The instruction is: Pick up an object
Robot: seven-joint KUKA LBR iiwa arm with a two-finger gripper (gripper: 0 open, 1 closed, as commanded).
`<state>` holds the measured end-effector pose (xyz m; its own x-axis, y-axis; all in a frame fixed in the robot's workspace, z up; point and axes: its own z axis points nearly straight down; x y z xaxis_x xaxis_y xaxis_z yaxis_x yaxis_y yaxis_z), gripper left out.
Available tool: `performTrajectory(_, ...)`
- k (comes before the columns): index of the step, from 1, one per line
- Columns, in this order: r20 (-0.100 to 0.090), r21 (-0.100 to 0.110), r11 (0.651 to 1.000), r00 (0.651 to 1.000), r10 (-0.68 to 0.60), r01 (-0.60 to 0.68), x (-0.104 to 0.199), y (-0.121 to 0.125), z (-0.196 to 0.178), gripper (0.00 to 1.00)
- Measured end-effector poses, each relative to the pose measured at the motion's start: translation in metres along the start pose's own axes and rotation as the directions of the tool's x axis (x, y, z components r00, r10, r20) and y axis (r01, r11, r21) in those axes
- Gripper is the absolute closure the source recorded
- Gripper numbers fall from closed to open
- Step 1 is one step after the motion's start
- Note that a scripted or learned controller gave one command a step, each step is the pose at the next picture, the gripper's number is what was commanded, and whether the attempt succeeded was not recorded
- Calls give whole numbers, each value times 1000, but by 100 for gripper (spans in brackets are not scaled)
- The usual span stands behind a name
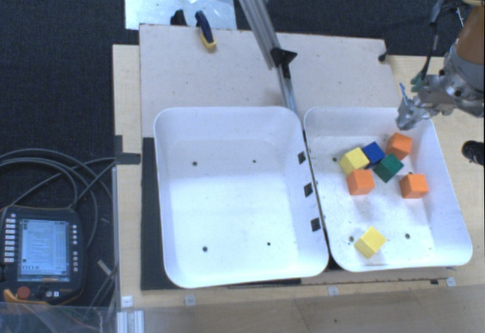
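The gripper point(407, 117) hangs over the upper right part of the right bin point(447, 240), just above an orange block point(399, 145). Whether it is open or closed cannot be told, and nothing is seen in its hold. Below it a cluster lies on the bin floor: a yellow block point(353, 161), a blue block point(373, 152), a green block point(389, 168) and two more orange blocks point(361, 181) point(414, 185). A second yellow block point(370, 241) sits apart near the front. The left bin point(163, 134) adjoins the right one.
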<state>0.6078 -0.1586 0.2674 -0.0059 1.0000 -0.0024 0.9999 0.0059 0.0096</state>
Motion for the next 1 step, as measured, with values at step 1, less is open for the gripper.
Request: performTrajectory(1, -1, 3, 1000, 1000, 0, 0, 0, 2, -29, 100)
